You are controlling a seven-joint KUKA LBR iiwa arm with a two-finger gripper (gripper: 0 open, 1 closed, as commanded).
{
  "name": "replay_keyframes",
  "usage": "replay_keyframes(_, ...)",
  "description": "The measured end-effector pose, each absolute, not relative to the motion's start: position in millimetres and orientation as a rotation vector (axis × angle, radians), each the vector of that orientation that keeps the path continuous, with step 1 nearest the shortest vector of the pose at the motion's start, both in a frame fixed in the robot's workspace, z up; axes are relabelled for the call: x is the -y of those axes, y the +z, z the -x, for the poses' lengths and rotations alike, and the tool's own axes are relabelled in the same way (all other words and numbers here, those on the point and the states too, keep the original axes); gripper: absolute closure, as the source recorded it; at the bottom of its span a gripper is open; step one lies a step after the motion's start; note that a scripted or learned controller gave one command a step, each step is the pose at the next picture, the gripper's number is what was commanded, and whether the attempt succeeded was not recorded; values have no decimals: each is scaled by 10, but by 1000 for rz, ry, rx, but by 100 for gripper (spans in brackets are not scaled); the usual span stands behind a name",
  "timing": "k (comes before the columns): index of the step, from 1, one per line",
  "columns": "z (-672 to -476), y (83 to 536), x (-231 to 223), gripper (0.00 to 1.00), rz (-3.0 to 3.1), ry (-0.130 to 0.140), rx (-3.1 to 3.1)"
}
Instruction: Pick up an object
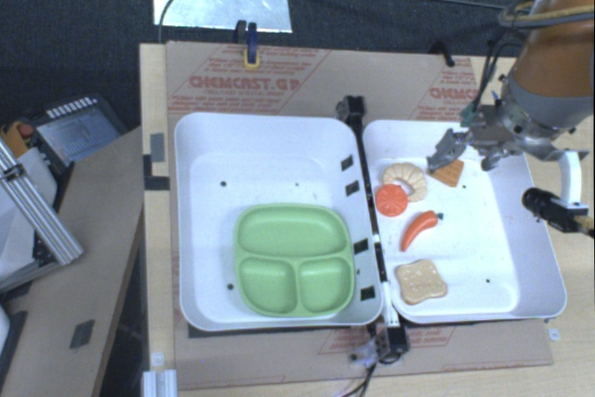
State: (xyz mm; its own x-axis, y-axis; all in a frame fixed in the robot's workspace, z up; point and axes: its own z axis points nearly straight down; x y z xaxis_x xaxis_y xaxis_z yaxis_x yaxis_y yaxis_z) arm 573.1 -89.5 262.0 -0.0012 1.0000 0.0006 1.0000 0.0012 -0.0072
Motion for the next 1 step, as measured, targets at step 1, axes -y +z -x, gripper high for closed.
replay_keyframes(1,-5749,2666,895,0,2220,-1,2225)
